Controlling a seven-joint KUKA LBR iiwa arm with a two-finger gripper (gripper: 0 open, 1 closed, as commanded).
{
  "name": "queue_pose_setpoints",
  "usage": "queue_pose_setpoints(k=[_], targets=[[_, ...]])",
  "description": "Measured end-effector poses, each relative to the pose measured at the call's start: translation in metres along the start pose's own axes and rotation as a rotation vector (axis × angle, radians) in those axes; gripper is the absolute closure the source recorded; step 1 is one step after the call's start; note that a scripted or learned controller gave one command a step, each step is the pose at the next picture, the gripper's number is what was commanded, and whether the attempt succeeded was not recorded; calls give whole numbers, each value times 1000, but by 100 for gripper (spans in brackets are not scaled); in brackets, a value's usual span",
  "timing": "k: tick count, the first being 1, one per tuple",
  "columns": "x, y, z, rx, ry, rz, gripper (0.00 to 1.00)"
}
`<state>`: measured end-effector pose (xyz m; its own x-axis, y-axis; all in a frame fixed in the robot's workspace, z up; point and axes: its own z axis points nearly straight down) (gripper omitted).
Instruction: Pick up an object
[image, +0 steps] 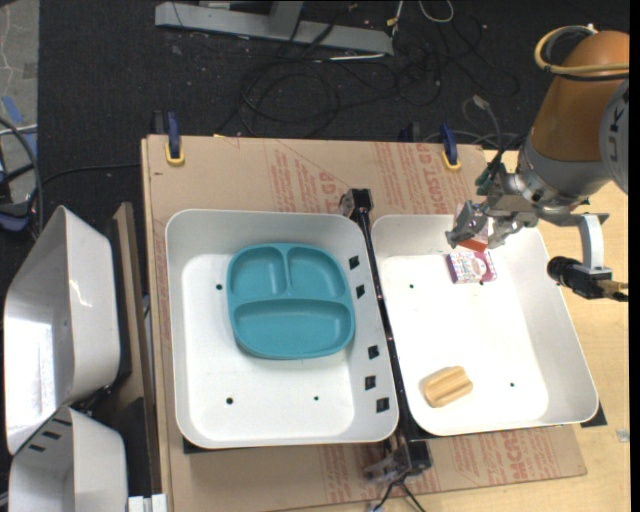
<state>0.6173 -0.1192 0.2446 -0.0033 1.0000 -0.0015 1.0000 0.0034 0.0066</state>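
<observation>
Pincer (478, 236) over small packet (470, 266) in right bin (560, 330); finger spread unreadable, grasp unconfirmed. Risk: flat packet slips, pincer clips back wall. Bread roll (446, 386) well apart.

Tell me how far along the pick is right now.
Done: the gripper has reached the far end of the right bin, right at a small pink-and-white packet. In hand: nothing I can confirm; the packet sits just below the gripper, contact unclear. Left: a clear lift. The tan bun and teal plate lie apart from it.
</observation>
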Motion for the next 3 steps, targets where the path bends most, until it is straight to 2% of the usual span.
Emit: queue_pose_setpoints(k=[2,3], targets=[[93,-41,21,9,3,-3,100],[140,-66,10,8,4,-4,100]])
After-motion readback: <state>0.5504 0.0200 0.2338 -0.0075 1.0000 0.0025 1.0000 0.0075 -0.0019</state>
